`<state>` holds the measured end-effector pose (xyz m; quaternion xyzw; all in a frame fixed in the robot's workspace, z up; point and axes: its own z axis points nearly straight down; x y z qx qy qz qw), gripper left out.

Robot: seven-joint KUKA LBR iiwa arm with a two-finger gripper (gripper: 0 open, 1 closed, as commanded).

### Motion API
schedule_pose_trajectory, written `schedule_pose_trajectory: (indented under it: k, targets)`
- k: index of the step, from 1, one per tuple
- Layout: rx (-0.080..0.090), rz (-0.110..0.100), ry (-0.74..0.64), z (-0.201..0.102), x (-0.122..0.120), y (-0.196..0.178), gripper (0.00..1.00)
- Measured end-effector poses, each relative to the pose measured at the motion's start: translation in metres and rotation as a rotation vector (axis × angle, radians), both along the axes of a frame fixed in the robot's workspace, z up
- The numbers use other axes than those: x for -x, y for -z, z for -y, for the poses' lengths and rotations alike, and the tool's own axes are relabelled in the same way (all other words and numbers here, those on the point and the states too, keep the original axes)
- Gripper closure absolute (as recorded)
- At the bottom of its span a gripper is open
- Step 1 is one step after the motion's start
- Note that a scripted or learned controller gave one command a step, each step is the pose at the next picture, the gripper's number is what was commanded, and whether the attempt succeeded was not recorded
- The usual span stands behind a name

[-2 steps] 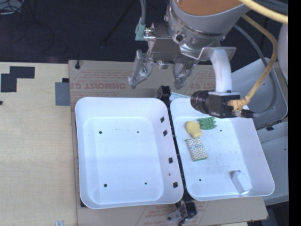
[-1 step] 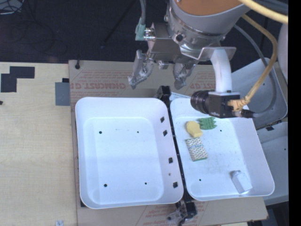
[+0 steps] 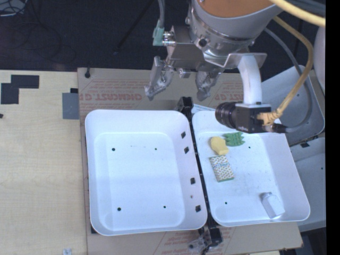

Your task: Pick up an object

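Desk (image 3: pixel 37 169) of pale wood carries two shallow white bins side by side. Left bin (image 3: pixel 98 195) has only a bare white floor. Above the rear rims hang the fingers (image 3: pixel 178 86), spread apart and grasping nothing. Right bin (image 3: pixel 297 195) holds a yellow block (image 3: pixel 218 145) touching a green toy (image 3: pixel 234 138), a patterned packet (image 3: pixel 221 169) just below them, and a whitish cylinder (image 3: pixel 271 204) near the front corner.

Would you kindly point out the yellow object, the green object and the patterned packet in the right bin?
yellow object (image 3: pixel 218 145), camera view, on its middle.
green object (image 3: pixel 234 138), camera view, on its middle.
patterned packet (image 3: pixel 221 169), camera view, on the centre of its top face.
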<state>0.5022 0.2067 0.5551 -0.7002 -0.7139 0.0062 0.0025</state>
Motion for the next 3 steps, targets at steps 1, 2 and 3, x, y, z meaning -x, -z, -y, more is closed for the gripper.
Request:
schedule_pose_trajectory:
  k: [1,2,3]
  targets:
    - [0.000,0.000,0.000,0.0000,0.0000,0.0000,0.00]
    - [0.000,0.000,0.000,0.0000,0.0000,0.0000,0.00]
    - [0.000,0.000,0.000,0.0000,0.0000,0.0000,0.00]
